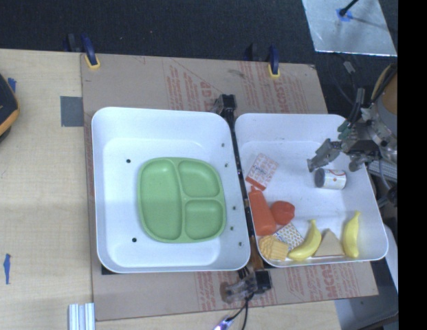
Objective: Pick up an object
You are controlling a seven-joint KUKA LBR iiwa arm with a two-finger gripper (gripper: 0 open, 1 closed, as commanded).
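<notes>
My gripper [335, 162] hangs over the right side of the right bin [296, 126], its two dark fingers spread open. A small white can [331, 179] lies on its side on the bin floor just below the fingertips in the view, and nothing is held between them. Further toward the front of this bin lie a white packet with red print [262, 169], an orange block [261, 212], a red piece [283, 210], a waffle-like cracker [271, 247], a patterned packet [290, 235], two yellow bananas [308, 243] [351, 234] and a tan wedge [329, 243].
The left bin [110, 136] holds a green divided plate [180, 199]. The bins meet along a ridge with clips [227, 105] [246, 287]. Blue clamps [273, 60] pin the cardboard underlay at the back. A yellow-black device [1, 108] sits at the far left.
</notes>
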